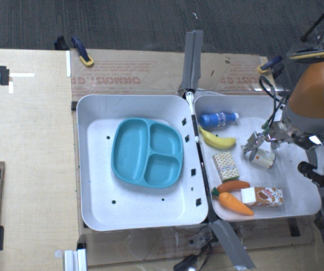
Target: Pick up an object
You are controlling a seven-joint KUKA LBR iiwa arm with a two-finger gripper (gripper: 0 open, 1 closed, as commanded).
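My gripper (254,145) hangs low over the middle of the right bin (297,205), open, with nothing seen between its fingers. A small white-grey object (263,159) lies just below and to the right of it, close to the fingertips. To its left lie a yellow banana (217,140) and a blue bottle (217,119). A patterned small box (225,165) sits in front of the banana. Near the front wall lie an orange carrot (235,204), a red-orange stick (234,186) and a small carton (264,196).
The left bin (91,168) holds a teal divided plate (147,152). A grey divider post (193,61) rises between the bins at the back. The arm's orange band (314,92) and cables stand over the right bin's far right side.
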